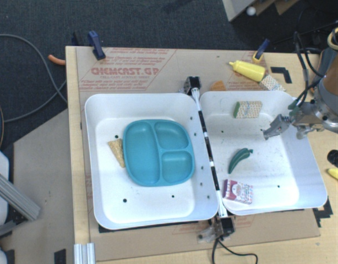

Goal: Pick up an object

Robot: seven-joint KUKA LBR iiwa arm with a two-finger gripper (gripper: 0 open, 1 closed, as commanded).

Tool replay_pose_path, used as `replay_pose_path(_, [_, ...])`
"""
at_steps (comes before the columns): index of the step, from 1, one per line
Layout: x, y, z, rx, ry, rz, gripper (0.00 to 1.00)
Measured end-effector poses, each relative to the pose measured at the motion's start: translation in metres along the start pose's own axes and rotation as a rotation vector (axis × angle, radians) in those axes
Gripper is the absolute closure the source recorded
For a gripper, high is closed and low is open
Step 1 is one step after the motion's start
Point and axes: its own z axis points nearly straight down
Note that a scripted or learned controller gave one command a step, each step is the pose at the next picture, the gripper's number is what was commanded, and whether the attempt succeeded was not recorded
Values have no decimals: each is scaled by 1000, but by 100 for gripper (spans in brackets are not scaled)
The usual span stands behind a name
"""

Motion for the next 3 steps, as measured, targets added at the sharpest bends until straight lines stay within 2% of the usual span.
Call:
replay_pose_path(1, [28,25,122,1,1,0,0])
replay_pose_path(2, [57,9,150,2,1,0,0])
replay_pose_path(3, [57,10,140,0,1,1,100])
